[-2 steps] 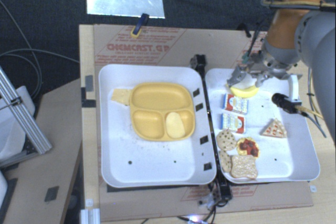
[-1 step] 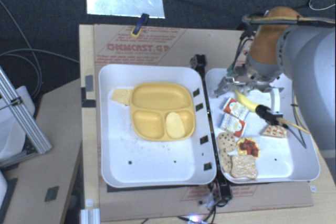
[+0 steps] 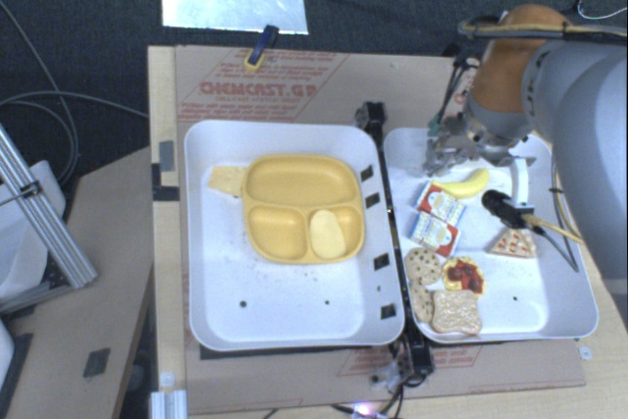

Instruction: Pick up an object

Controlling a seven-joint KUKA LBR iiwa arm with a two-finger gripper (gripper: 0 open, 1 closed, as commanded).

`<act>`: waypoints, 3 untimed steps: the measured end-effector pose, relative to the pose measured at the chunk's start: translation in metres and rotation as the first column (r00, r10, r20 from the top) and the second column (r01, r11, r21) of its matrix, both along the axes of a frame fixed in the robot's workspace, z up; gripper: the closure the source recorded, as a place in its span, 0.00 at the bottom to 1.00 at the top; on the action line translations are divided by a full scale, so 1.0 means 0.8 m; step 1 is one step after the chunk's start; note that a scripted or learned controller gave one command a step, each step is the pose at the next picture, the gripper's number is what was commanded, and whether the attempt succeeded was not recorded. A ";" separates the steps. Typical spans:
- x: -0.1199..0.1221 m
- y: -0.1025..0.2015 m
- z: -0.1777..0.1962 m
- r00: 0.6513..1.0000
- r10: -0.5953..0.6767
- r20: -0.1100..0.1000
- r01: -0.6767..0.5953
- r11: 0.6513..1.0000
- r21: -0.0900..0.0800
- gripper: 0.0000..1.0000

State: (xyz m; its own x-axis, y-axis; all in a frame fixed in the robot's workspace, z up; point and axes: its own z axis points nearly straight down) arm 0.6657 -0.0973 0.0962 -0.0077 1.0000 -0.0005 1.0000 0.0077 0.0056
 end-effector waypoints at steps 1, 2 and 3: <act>0.000 0.000 -0.001 1.000 0.000 -0.001 0.000 1.000 0.000 0.00; -0.033 0.010 -0.015 1.000 -0.007 -0.006 0.007 1.000 0.000 0.00; 0.006 0.011 -0.002 1.000 -0.002 0.000 0.002 1.000 0.000 0.00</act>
